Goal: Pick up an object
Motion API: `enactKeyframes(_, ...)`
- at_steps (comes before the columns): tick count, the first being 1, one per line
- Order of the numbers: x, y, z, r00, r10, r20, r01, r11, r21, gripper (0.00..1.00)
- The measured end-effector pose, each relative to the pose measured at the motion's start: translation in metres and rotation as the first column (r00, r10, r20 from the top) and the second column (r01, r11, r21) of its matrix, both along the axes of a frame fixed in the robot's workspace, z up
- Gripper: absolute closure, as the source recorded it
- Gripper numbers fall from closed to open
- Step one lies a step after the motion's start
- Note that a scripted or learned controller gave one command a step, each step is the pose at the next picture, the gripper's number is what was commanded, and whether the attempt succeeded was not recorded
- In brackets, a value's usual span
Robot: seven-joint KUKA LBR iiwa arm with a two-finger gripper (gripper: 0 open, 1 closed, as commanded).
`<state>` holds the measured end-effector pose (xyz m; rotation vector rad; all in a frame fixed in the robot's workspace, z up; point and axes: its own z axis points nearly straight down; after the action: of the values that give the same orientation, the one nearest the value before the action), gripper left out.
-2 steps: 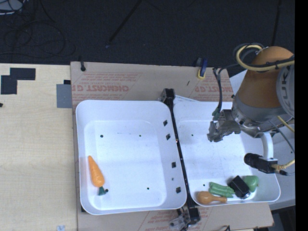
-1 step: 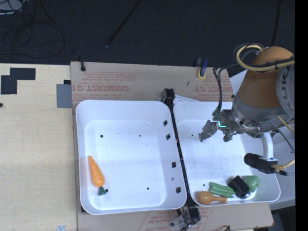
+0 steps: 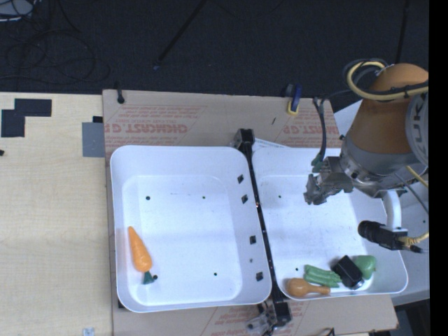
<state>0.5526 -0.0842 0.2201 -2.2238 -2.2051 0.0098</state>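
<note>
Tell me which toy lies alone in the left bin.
The orange carrot, near the left bin's front left corner. The other toys, a green one, a black one and a tan one, cluster in the right bin.

A single fixed camera is sitting above the tabletop point(image 3: 49, 208), looking down at a slant. It is standing far enough back to be taking in both white bins side by side, the left bin point(image 3: 178, 161) and the right bin point(image 3: 294, 159), with the dark floor and cables lying beyond the far edge. The arm point(image 3: 388, 128) is entering from the frame's right side.
</note>
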Motion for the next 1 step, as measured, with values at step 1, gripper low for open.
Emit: enactKeyframes(1, -0.0001, -0.0002, -0.0003, 1.0, -0.002, 0.0, 0.002, 1.0, 0.0, 0.0)
